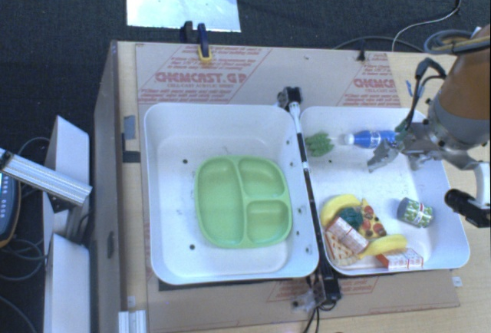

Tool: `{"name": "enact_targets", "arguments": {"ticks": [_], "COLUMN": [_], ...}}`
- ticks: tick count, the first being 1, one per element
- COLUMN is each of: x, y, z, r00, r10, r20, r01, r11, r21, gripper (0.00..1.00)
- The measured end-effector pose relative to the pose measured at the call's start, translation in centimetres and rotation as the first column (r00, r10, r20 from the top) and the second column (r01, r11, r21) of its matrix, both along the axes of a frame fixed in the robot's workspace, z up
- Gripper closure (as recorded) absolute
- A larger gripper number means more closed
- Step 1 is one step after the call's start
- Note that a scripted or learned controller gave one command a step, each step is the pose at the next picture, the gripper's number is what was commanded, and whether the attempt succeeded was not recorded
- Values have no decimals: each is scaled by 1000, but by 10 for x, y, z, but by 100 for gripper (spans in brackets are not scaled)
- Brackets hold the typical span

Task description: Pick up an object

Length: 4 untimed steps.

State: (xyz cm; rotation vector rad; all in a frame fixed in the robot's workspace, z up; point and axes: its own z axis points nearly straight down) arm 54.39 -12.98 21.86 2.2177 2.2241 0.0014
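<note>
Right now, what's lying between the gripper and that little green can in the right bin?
Nothing. In the camera view, the stretch from the gripper down to the green can is bare white floor of the right bin.

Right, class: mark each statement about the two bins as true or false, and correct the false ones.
1. The green divided tray lies in the left bin. True.
2. The bottle with the blue label is in the left bin. False: it lies in the right bin, near the far wall.
3. The small green can sits on the green tray. False: it lies in the right bin.
4. A yellow banana lies in the right bin. True.
5. The gripper is over the right bin. True.
</note>
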Motion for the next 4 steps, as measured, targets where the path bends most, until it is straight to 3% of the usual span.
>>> {"name": "enact_targets", "arguments": {"ticks": [1, 2, 3, 4], "x": [28, 45, 124, 125], "y": [30, -78, -42, -33], "z": [-80, -134, -40, -111], "r00": [1000, 1000, 1000, 1000], "r10": [0, -2, 3, 0], "r20": [-2, 0, 7, 4], "r01": [0, 2, -3, 0], "r11": [1000, 1000, 1000, 1000], "r21": [0, -2, -1, -2], "gripper": [0, 0, 0, 0]}}
